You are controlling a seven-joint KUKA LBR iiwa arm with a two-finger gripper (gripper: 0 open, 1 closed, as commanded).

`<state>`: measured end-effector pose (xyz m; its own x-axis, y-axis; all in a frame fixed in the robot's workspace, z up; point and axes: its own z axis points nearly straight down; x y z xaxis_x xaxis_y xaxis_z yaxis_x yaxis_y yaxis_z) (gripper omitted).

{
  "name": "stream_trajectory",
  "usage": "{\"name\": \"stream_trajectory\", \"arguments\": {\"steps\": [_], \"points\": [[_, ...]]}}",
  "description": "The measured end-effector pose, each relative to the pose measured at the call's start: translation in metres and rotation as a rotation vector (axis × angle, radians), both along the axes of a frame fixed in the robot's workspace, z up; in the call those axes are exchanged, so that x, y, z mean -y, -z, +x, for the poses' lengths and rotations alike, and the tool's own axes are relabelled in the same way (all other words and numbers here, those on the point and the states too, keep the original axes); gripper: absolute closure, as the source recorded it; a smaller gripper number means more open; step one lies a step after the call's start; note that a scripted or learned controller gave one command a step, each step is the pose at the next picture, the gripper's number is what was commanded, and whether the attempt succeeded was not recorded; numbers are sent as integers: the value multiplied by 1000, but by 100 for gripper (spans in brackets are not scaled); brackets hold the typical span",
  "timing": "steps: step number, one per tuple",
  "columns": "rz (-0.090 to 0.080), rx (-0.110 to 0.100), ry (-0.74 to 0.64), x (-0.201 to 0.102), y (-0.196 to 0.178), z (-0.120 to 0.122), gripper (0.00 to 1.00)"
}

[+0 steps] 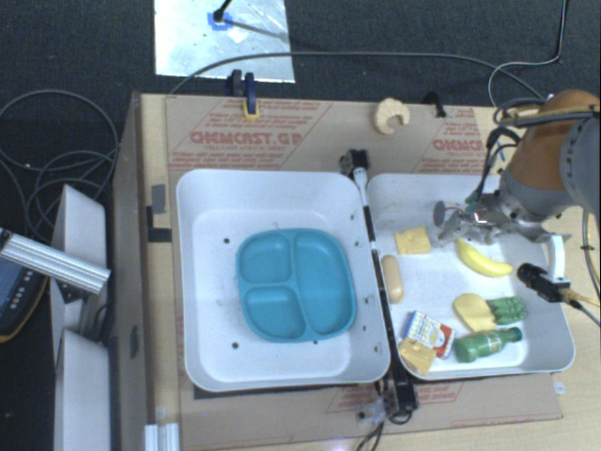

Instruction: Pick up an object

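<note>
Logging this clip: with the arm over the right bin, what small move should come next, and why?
Probably a short descent toward the pale yellow cheese-like block. The end effector hovers in the right white bin, just up and right of that block, with the yellow plastic banana close below, and holds nothing visible.

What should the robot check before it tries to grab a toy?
1. Toys in the right bin: ok; banana, cheese, bottle all lie there.
2. Tool over that bin: ok, between cheese and banana.
3. Tool holding something already: cannot tell.
4. Banana free to lift: ok, nothing lies on it.
5. Blue tray out of the way: ok, it sits in the left bin.
</note>
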<state>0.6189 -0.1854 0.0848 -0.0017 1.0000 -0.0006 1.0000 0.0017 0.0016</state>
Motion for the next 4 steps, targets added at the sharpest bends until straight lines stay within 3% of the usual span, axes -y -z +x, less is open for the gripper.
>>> {"name": "stream_trajectory", "arguments": {"steps": [1, 3, 4], "points": [[0, 2, -3, 0, -2, 51, 0], [-1, 2, -2, 8, -4, 51, 0], [-1, 1, -1, 6, 0, 32, 0]]}}
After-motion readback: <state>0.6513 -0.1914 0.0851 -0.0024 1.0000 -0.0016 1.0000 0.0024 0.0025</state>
